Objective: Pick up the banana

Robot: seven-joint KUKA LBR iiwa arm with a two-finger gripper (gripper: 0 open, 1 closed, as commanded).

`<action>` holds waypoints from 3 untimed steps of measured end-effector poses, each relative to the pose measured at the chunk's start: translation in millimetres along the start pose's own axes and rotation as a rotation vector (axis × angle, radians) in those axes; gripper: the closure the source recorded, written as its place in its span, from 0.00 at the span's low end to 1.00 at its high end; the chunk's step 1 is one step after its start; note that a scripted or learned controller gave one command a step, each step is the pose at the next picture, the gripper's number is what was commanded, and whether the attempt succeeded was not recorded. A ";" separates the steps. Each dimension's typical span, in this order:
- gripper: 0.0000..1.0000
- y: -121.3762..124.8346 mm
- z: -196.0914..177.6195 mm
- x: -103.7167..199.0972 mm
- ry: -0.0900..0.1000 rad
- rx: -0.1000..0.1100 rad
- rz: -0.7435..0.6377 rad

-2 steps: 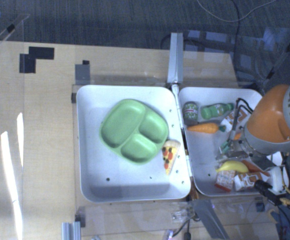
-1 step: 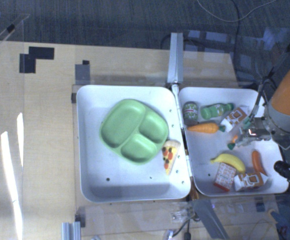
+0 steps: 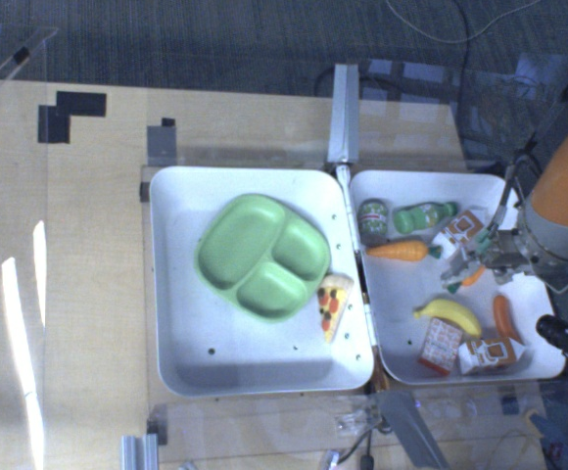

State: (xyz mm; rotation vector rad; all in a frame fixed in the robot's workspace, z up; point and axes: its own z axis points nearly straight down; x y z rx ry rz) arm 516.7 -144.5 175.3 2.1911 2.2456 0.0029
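The yellow banana [image 3: 449,313] lies in the lower middle of the right bin [image 3: 392,360], curved with its ends pointing down. My gripper [image 3: 468,265] reaches in from the right. It hangs just up and right of the banana, over a small orange item [image 3: 473,278]. A gap separates it from the banana. Nothing shows in its grasp.
Around the banana lie a red box [image 3: 441,346], a milk carton [image 3: 488,355] and a sausage [image 3: 503,316]. Farther back are a carrot [image 3: 399,252], a green bottle [image 3: 423,216], a can [image 3: 372,219] and another carton [image 3: 465,227]. The left bin [image 3: 176,292] holds a green divided plate [image 3: 262,255] and a pizza slice [image 3: 333,305].
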 end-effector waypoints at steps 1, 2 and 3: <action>0.00 -25.6 86.5 19.5 -0.001 -0.009 -0.166; 1.00 -22.5 75.2 20.6 -0.003 -0.017 -0.169; 1.00 -8.0 13.5 33.9 0.000 -0.001 -0.224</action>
